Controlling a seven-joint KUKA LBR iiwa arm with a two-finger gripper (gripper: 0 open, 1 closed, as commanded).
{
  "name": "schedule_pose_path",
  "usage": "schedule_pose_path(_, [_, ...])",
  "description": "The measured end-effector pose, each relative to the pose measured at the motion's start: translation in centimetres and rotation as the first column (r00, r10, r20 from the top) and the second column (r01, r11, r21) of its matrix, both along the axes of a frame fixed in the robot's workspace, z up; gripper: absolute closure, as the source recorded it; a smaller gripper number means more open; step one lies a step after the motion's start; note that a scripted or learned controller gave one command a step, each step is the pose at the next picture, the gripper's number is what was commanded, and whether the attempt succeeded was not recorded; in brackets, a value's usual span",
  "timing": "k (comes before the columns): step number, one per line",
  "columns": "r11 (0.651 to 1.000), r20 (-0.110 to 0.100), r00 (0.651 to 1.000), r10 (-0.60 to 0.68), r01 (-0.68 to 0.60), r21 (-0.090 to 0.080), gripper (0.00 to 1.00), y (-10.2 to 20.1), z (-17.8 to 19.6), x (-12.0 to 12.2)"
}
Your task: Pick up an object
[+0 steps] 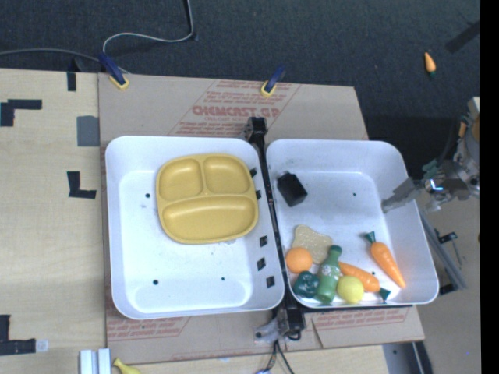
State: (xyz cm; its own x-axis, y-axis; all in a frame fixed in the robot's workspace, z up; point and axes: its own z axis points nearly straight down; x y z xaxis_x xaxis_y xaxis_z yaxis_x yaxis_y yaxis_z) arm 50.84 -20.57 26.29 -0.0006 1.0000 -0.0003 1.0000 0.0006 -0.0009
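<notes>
The tool (390, 201) sits at the right rim of the right bin (343, 158), at about three o'clock from the bin's middle, and it carries nothing. Whether its two prongs are spread or pressed together cannot be told at this size and angle, so the first care is to make sure they are parted before going down.

The things to pick from lie crowded in the bin's lower corner, toward five and six o'clock: a carrot (386, 262) lying slantwise nearest the tool, a second smaller carrot (360, 273), a lemon (350, 288), a green bottle (329, 269), an orange (299, 259), and a slice of bread (315, 241) under or beside them. A small black block (291, 188) lies apart at about ten o'clock in the same bin, touching nothing.

The larger carrot looks the best choice: it is closest, and its upper side is free of neighbours. The tool should come down over its thick middle with the prongs set across its length, not along it, and close only once they straddle it. The black block is the fallback, being alone. The heap around the bottle and lemon is risky, since prongs may wedge between items and push them away.

The yellow tray (208, 197) in the left bin (129, 232) is no concern.
</notes>
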Motion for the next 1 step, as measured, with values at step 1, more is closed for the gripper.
schedule_pose_path(1, [1.0, -0.002, 1.0, -0.001, 0.001, 0.001, 0.0, -0.88, -10.62, -2.53])
